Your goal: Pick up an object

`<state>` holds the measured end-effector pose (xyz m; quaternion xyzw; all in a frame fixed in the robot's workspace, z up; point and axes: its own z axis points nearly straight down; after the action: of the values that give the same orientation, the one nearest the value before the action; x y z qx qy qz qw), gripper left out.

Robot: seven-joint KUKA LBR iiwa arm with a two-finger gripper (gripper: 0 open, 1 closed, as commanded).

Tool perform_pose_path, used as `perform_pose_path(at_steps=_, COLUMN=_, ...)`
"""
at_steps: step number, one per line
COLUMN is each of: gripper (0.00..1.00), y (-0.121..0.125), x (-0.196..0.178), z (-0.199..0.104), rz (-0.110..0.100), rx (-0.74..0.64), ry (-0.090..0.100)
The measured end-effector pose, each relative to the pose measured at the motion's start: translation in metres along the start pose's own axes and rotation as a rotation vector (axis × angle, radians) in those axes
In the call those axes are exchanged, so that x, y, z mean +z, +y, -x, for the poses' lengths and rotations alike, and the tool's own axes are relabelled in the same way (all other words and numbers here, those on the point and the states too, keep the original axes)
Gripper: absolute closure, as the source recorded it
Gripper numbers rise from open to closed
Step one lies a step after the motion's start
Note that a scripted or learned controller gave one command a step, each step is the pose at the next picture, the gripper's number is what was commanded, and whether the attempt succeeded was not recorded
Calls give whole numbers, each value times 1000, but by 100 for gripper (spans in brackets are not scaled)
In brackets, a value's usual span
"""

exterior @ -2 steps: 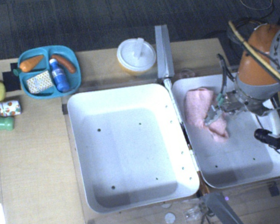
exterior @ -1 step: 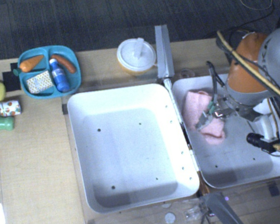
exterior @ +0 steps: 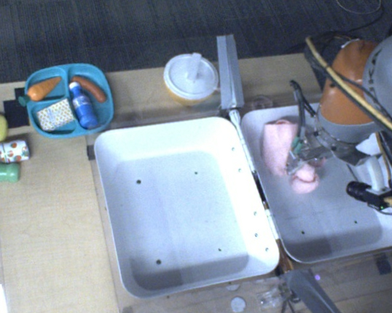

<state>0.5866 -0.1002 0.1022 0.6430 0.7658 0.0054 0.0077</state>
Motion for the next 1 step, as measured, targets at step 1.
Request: perform_pose_path(at_steps=1, gripper=100, y=58, x=-83, z=-55, rz=-13, rx=-61, ry=5)
